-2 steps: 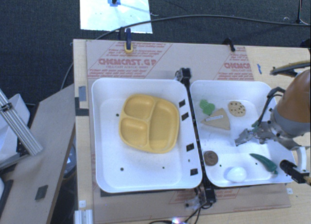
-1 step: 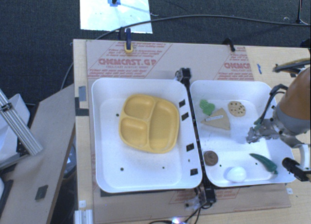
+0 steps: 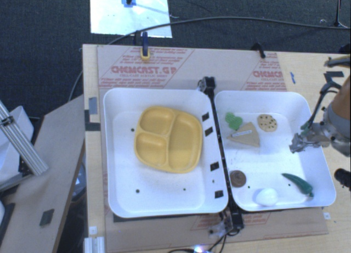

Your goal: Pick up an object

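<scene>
Two shallow white bins sit side by side on the surface (image 3: pixel 181 65). The arm (image 3: pixel 341 112) enters from the right edge, its grey body only partly in frame, and reaches down over the right bin (image 3: pixel 315 153) near that bin's right wall. Its claw (image 3: pixel 300 143) hangs low above the bare white floor of the bin, pointing down and toward the left. At this size and angle it is not clear whether the claw is spread or pressed together, and nothing can be seen between its tips.

The loose objects all lie in the right bin. A green pepper-shaped piece (image 3: pixel 298 184) lies near the claw, below it toward the front right corner, apart from it. A white egg-shaped object (image 3: pixel 267 196) rests at the front wall, with a brown disc (image 3: pixel 237 178) just up and left of it. Farther back lie a tan wedge (image 3: pixel 244 136), a green lump (image 3: pixel 233 120) beside it, and a speckled cookie (image 3: pixel 267 122).

The left bin (image 3: pixel 118 153) holds a yellow divided plate (image 3: pixel 168 139).
</scene>
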`<state>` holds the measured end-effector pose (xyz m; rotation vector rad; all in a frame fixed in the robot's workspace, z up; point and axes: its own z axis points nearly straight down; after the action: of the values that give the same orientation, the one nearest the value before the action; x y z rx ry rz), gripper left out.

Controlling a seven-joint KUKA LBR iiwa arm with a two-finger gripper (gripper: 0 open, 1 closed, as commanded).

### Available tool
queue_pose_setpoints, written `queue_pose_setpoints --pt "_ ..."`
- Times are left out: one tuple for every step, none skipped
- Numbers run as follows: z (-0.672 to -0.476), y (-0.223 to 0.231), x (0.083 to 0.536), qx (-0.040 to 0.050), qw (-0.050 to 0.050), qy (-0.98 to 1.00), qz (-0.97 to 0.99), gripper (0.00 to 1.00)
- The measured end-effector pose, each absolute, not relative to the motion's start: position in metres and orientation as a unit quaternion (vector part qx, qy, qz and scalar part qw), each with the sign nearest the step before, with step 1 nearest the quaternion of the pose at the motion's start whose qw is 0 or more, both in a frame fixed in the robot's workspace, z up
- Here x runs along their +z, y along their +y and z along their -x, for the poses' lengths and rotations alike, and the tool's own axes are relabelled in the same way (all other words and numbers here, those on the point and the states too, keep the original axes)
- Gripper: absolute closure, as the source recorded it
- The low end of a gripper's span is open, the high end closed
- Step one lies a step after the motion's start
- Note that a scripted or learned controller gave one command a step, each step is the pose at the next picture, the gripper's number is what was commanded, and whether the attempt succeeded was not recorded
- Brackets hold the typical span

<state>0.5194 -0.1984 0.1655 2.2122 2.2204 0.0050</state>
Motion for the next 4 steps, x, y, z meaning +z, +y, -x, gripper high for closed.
queue_pose_setpoints --pt "-0.521 -0.199 0.219 0.0015 0.004 0.709 -0.705 1.00" --pt "-0.522 -0.199 0.209 0.0003 0.001 0.708 -0.706 1.00" --pt "-0.529 -0.140 0.220 0.0016 0.001 0.711 -0.703 1.00" --pt "-0.533 -0.084 0.211 0.0014 0.000 0.711 -0.703 1.00"
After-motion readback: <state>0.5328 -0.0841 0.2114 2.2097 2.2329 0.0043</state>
